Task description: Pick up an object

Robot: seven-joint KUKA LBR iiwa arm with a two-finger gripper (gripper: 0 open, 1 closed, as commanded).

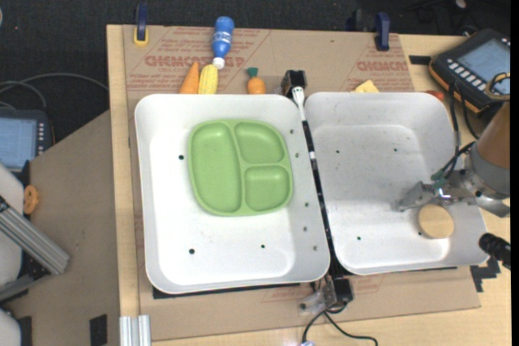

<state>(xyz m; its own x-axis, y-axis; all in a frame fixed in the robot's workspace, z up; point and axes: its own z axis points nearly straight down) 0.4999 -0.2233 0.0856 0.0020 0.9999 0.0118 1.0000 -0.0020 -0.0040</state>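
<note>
A flat, round tan disc (436,223) lies in the right white bin (365,174), close to its front right corner. My gripper (446,203) hangs right over the disc's far edge, open, with one metal finger (408,201) splayed left and the other reaching right. Nothing sits between the fingers. The grey arm (495,162) comes in over the bin's right rim. A green divided plate (241,167) rests in the middle of the left white bin (162,215).
Behind the bins on the cardboard lie a blue-and-white bottle (221,40), a corn cob (208,79), two small carrots (190,79) (255,83) and a yellow piece (366,87). A teach pendant (478,69) sits at the back right.
</note>
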